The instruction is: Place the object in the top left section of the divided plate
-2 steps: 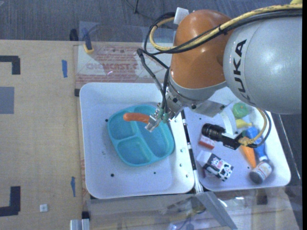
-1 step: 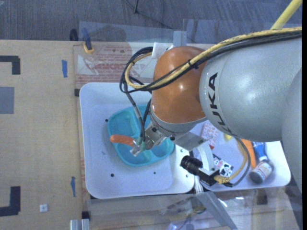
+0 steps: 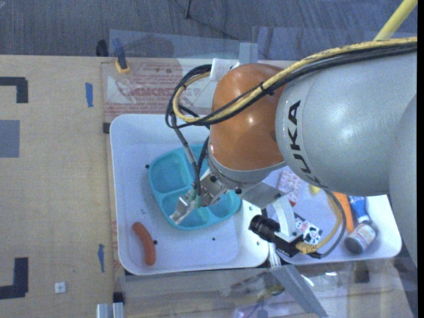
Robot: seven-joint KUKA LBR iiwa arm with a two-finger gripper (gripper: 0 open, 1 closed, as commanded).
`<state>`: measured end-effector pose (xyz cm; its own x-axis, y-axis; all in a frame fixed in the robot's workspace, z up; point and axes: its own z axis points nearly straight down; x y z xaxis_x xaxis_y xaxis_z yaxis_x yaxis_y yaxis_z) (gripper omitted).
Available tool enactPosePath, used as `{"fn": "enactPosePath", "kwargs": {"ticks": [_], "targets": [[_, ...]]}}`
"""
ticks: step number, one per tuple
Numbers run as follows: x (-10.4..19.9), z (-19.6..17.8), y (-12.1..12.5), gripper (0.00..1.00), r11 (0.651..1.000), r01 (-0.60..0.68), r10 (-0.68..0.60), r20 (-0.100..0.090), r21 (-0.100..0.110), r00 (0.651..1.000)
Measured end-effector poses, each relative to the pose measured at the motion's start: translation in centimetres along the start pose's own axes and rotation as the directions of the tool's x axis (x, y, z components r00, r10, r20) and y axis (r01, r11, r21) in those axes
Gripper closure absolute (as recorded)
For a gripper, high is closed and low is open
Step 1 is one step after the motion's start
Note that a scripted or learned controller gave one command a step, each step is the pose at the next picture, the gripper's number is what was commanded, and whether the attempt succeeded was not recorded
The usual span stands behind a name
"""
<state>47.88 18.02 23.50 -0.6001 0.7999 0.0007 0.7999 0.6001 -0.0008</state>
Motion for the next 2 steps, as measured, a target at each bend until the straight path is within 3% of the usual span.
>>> {"fn": "enactPosePath", "kwargs": {"ticks": [1,2], "targets": [[0.53,-1.54,0.78,0.00,0.996,-0.091,0.091,0.002,-0.003,0.996],[0.49,-2.52,0.87,1.00,0.996,-0.090,0.091,0.003,-0.006,0.996]]}}
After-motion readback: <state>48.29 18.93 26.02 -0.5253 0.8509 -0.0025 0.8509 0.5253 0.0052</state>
